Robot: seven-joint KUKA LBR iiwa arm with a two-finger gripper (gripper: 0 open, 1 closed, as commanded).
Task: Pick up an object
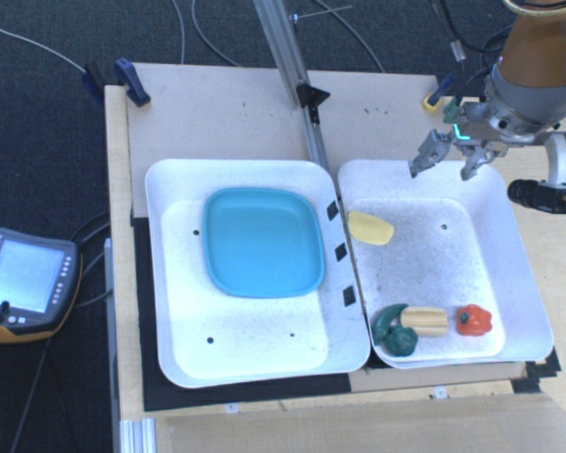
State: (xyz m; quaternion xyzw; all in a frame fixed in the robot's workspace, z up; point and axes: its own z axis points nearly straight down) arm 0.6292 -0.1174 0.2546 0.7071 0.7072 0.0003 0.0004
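- Three small things sit along the near edge of the right bin (pixel 524 281): a dark green toy vegetable (pixel 394 330) in the near left corner, a tan wooden block (pixel 424 321) just beside it and touching or nearly touching it, and a red toy pepper (pixel 472 320) with a green stem close on the block's right
- Left of the bench, on the dark floor, lies a teach pendant (pixel 24 281) with a lit grey screen and an orange underside
- Filling the middle of the left bin (pixel 170 253) is a light blue square plate (pixel 264 242), lying flat
- Along the seam between the two bins run a few black clips (pixel 341 251)
- Farther back in the right bin, hard against its left wall, a pale yellow piece (pixel 370 227) lies on its own, well apart from the three near things
- Over the far rim of the right bin hangs the gripper (pixel 450 159), its two fingers spread apart with nothing between them; it is well apart from every object in the bin
- Above it the arm's orange band (pixel 538 50) leads out at the upper right
- At the back, a metal post (pixel 283 50) slants up from the bench, and a blue clamp (pixel 132 81) grips the far left corner
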